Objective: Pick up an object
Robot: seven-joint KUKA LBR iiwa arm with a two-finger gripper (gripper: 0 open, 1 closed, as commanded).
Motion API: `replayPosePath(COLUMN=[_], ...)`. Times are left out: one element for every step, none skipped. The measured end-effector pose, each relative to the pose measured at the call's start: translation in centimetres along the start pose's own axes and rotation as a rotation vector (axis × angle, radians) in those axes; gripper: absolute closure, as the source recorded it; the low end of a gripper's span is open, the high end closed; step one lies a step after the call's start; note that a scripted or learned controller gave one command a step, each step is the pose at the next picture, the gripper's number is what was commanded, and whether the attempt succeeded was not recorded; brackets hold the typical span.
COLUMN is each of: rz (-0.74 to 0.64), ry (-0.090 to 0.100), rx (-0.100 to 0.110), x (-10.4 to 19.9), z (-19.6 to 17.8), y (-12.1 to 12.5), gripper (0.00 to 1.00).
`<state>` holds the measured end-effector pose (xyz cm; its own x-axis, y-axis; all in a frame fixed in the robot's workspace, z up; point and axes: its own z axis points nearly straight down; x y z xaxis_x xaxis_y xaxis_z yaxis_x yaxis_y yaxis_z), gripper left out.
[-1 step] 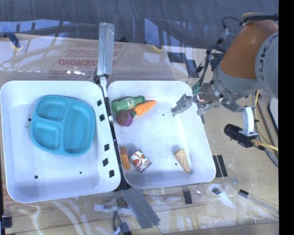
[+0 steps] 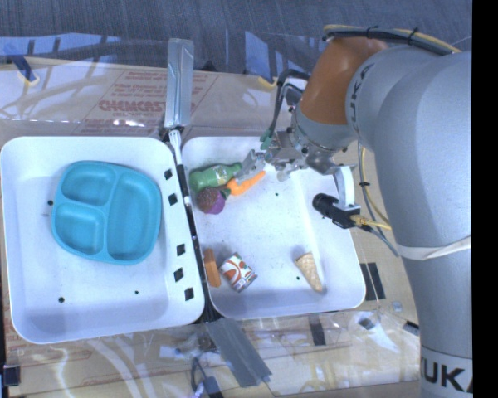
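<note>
Gripper (image 2: 261,162) sits over the carrot (image 2: 246,183) and green bottle (image 2: 213,175), finger state unclear; they touch, so closing could nudge both and miss.

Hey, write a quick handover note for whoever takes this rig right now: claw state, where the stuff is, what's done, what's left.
Claw: low at the right bin's back, by the carrot and green bottle; grip can't be judged.
Right bin also holds: purple fruit under the bottle, can and orange piece at the front left, cone at the front right.
Left bin: blue plate.
Done: nothing seen lifted.
Left: grasp one item and raise it.
</note>
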<state>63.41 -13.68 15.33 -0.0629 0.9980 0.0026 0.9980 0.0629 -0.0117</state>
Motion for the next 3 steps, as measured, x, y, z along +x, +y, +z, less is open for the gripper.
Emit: replayPosePath(rz=[-0.076,-0.081,0.077], ry=[-0.003,0.000,-0.002], rx=[-0.005,0.001,-0.008], x=[-0.1,0.1,6.1], z=[6.5,5.9,-6.1], y=[2.3,2.4,2.7], gripper=[0.00,1.00,1.00])
